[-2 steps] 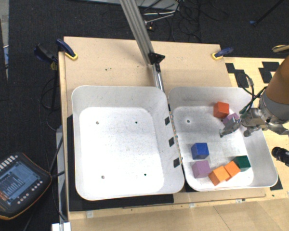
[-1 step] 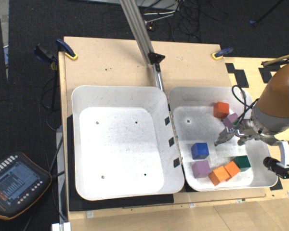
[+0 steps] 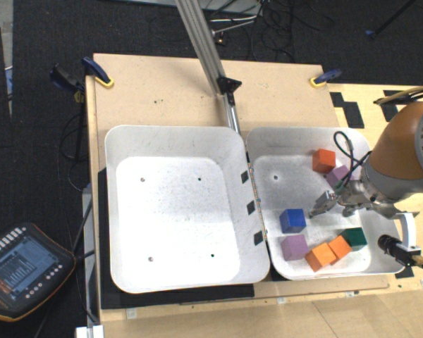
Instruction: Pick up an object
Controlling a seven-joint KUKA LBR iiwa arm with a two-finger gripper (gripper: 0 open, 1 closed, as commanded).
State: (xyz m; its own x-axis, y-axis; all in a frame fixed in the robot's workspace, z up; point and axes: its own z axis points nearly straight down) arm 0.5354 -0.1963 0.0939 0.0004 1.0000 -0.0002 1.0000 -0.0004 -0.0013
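while no block sits between the fingers yet, i judge the pick as barely begun: every candidate object rests on the floor of the right bin. nearest the tool is the blue cube, lying just left of the gripper, close but apart from it. below it lies a purple cube, and beside that an orange block touching a green block toward the bin's near right corner. up toward the far side i see another orange cube with a second purple block just beside it, partly behind the wrist. the gripper hangs low over the bin's middle, its fingers looking spread a little and pointing toward the blue cube, with nothing held. what is left, as i read it, is the whole job: close on a block and lift. the left bin holds nothing i can see. a handheld pendant lies off the bench at lower left; its screen shows lines too small for me to read, and i find no other legible labels or brands.
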